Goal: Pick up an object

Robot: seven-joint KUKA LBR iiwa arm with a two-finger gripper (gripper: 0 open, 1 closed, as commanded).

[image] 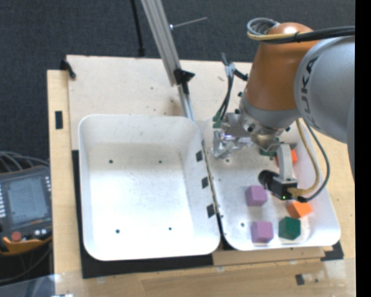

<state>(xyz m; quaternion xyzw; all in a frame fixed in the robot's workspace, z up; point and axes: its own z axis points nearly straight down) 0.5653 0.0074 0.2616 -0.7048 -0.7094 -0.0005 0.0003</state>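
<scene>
In the right bin point(326, 232) lie two purple blocks, one point(256, 195) mid-bin and another point(261, 231) near the front wall. A dark green block point(289, 228) sits beside the front purple one, with an orange block point(299, 208) just behind it. A further orange piece point(292, 156) peeks out under the arm's cables. My gripper point(223, 146) hangs over the bin's back left corner, close to the divide between the bins, well apart from the blocks. Nothing shows between its fingers.
The left bin point(89, 166) lies beside the right one. A slanted aluminium post point(164, 39) rises behind the bins. A pendant controller point(21, 203) rests off the bench at left. Cables and a black connector point(278, 185) hang from the wrist over the right bin.
</scene>
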